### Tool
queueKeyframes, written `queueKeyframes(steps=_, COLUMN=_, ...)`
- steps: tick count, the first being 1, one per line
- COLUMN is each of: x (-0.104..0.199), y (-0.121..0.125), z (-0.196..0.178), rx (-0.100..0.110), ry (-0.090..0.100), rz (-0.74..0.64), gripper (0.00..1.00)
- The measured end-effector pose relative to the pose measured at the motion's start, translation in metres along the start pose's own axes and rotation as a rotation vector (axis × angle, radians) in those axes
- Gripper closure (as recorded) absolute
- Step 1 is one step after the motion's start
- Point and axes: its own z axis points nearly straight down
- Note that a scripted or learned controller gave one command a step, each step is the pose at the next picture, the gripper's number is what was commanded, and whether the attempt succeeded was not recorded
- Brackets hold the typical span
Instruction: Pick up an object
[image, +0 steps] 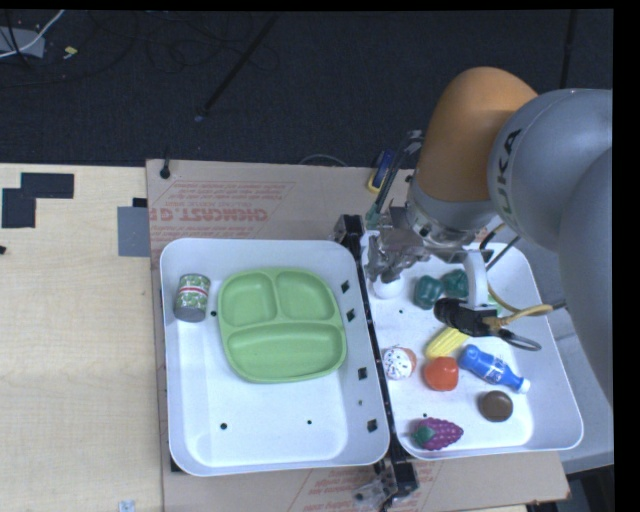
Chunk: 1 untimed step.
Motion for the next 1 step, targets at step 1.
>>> queueKeyframes(steps=1, x=0.0069, y=-0.0064, z=0.0021, rx=0.003, ry=-0.002, rz=0.004, gripper=1.0)
